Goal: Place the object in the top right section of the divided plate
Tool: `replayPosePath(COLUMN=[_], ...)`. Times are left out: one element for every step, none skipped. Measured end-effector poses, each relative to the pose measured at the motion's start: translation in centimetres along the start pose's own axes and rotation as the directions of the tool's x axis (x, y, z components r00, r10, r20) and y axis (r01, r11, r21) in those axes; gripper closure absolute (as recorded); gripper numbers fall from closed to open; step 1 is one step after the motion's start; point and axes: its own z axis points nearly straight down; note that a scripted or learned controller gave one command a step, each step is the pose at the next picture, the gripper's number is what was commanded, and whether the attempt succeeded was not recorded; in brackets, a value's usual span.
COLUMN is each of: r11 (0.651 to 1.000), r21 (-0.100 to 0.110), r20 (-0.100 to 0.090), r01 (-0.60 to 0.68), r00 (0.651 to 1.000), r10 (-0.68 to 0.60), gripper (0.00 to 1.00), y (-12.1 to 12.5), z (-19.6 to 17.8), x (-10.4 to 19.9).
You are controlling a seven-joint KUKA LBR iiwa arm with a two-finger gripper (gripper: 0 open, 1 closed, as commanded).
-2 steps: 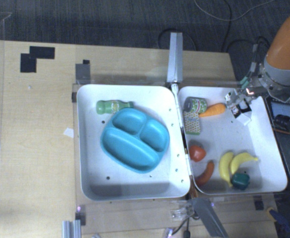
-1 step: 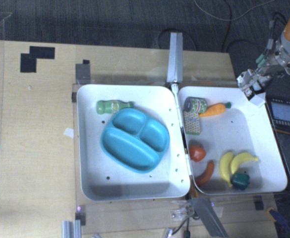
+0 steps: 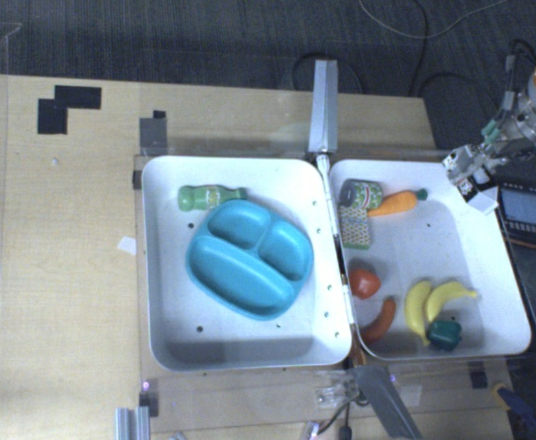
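Observation:
A blue divided plate (image 3: 249,257) lies in the left bin (image 3: 162,337), with nothing on it. Its two smaller sections face the back right and its long section faces the front left. My gripper (image 3: 470,170) hangs over the back right rim of the right bin (image 3: 487,246), apart from every object. In that bin lie a carrot (image 3: 398,203), a green can (image 3: 361,192), a red tomato (image 3: 365,281), a brown sausage (image 3: 380,318), two bananas (image 3: 432,302) and a dark green pepper (image 3: 443,334).
A green bottle (image 3: 210,196) lies on its side behind the plate in the left bin. A grey-green patterned piece (image 3: 356,228) lies against the right bin's left wall. A metal post (image 3: 323,108) stands behind the bins where they meet.

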Motion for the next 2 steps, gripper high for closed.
replayPosePath(r11=[0.965, 0.905], r21=[0.000, 0.000], r20=[-0.002, -0.003], r01=[0.263, 0.425], r00=[0.965, 0.905], r10=[-0.263, -0.425], gripper=[1.00, 1.00], y=[0.3, 0.6], z=[6.9, 12.9], x=[5.5, 3.3])
